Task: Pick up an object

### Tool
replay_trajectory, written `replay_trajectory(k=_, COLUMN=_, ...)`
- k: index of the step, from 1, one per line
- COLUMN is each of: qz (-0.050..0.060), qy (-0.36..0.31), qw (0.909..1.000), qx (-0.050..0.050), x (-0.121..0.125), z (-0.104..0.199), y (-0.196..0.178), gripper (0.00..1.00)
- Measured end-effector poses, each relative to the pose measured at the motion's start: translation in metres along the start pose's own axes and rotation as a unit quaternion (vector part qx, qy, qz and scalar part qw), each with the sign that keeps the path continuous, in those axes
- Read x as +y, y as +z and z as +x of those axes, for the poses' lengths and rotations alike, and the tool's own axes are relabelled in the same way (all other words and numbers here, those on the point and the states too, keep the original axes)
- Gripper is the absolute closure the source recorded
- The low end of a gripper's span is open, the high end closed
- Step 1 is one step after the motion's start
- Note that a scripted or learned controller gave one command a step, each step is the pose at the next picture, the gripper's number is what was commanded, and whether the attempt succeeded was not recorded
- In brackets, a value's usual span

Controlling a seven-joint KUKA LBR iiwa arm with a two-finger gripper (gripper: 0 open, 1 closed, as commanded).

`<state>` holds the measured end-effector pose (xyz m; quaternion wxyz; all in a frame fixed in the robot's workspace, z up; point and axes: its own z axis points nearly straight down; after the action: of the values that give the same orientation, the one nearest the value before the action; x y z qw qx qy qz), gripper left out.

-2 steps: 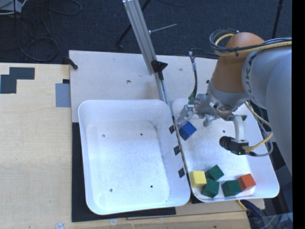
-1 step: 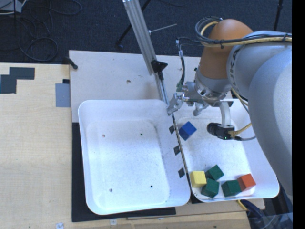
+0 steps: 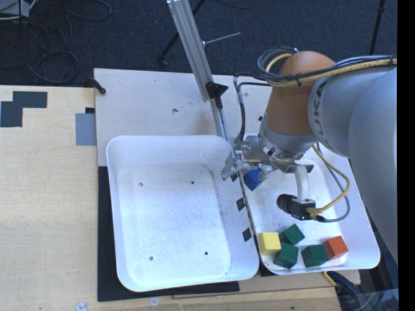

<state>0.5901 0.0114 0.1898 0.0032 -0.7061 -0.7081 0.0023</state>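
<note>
The grey arm reaches in from the right, its orange band sitting above the wrist. Dark letters run down the arm's side next to the band, but they are cut off and too skewed to read as a word. The gripper hangs low over the near-left part of the right bin, close to the wall shared with the left bin. A blue block sits right at the fingertips; the metal fingers appear to be on either side of it, but the wrist hides most of them, so it cannot be told whether they are closed on it or how wide they stand.

At the front of the right bin lies a cluster of blocks: a yellow block, three green blocks, and an orange block. The yellow one touches a green one, and the orange one sits just beside another green one.

A black cable plug dangles from the wrist above the blocks. A ribbed metal rail with a checkered tip slants up behind the bins. The bench is light wood.
</note>
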Motion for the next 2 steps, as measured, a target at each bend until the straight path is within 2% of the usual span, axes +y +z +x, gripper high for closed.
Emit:
replay_trajectory(k=1, qz=-0.007, qy=0.002, qw=1.0, qx=-0.001, x=-0.0198, z=-0.0523, y=-0.1633, gripper=0.0)
replay_trajectory(k=2, qz=-0.002, qy=-0.002, qw=1.0, qx=-0.001, x=-0.0199, z=-0.0502, y=-0.1676, gripper=1.0)
